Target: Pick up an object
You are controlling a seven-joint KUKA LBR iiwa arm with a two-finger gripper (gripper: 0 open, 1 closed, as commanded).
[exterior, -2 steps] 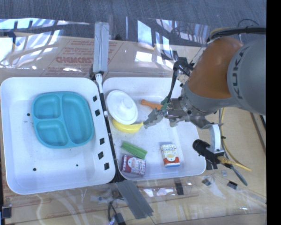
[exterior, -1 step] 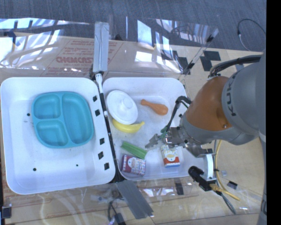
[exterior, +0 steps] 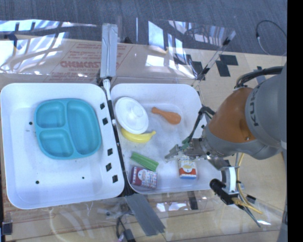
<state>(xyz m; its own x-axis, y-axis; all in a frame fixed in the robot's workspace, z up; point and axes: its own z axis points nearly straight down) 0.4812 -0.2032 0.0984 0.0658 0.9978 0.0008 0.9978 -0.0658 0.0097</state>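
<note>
Claw [exterior: 184,153] is lowered into right bin [exterior: 192,92], just above small carton [exterior: 188,168], probably targeted. Claw's opening cannot be told; nothing is seen held.

light: bright, even | glare: window reflections on clear sheet [exterior: 55,52] behind bins | shadows: faint | focus: slightly soft
</note>
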